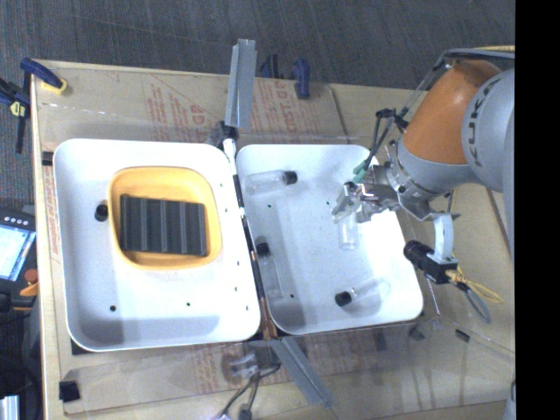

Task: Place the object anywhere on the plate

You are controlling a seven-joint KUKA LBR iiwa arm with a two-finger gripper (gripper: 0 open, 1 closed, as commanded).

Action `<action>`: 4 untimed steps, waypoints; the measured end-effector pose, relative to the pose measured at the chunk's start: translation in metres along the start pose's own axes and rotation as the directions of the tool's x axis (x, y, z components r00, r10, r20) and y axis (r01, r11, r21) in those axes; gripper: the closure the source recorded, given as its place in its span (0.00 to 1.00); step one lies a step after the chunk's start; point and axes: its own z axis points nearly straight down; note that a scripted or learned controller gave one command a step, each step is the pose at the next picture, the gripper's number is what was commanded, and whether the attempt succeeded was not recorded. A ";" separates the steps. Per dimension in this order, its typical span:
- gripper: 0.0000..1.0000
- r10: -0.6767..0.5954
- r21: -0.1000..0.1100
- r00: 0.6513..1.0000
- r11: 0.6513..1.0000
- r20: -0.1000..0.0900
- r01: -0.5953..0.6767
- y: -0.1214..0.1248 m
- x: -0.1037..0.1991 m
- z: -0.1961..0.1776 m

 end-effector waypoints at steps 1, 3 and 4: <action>1.00 -0.186 0.006 0.982 0.982 -0.004 0.186 -0.021 0.060 0.018; 1.00 -0.390 0.002 0.921 0.921 -0.003 0.390 0.056 0.168 0.021; 1.00 -0.548 0.004 0.837 0.837 -0.004 0.548 0.034 0.225 0.007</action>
